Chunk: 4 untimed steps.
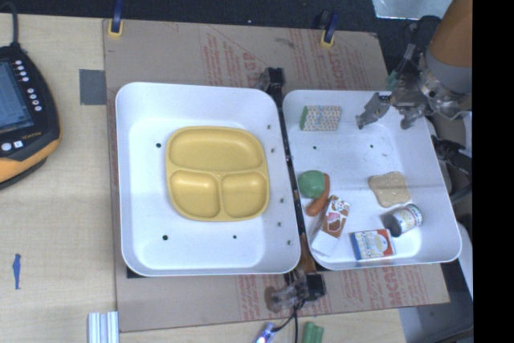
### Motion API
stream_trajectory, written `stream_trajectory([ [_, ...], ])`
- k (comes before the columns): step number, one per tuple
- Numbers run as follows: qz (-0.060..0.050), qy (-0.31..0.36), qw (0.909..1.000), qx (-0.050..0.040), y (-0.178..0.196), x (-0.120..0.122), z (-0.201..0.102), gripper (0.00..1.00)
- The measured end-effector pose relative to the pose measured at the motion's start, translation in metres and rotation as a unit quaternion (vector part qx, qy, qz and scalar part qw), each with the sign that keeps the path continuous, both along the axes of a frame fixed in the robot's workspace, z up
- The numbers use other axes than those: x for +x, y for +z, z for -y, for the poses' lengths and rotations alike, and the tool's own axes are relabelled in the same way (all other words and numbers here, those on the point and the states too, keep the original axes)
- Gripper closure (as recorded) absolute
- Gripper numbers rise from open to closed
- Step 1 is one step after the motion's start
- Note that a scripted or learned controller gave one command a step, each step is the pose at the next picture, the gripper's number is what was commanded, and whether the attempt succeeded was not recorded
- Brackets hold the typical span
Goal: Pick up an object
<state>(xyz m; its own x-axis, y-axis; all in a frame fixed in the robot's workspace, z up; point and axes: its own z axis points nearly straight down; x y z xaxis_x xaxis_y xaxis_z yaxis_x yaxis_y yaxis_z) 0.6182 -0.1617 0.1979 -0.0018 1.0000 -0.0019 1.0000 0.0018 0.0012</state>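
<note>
Gripper (391,113) hovers, fingers apart, empty; the tan sponge (389,189) (soft, light, I'd judge) wants pinching across its middle.

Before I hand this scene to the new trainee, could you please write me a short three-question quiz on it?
1. True or false: the yellow divided plate lies in the left bin.
2. Which thing lies nearest the right bin's far left corner?
A. the small can
B. the speckled green-edged sponge
C. the tan slice
3. Fill in: the pincer hovers over the right bin's far ______ corner.

Key: 1 true; 2 B; 3 right.
</note>
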Motion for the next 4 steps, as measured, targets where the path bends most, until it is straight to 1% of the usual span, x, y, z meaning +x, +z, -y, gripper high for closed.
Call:
stream_trajectory([
  [1, -0.003, 0.001, 1.0000, 0.0010, -0.024, -0.089, -0.057, 0.00],
  [2, -0.002, 0.001, 1.0000, 0.0008, -0.083, -0.072, -0.066, 0.00],
  [3, -0.003, 0.002, 1.0000, 0.0006, -0.106, -0.108, -0.054, 0.00],
  [4, -0.003, 0.005, 1.0000, -0.0002, -0.095, -0.107, -0.053, 1.00],
])
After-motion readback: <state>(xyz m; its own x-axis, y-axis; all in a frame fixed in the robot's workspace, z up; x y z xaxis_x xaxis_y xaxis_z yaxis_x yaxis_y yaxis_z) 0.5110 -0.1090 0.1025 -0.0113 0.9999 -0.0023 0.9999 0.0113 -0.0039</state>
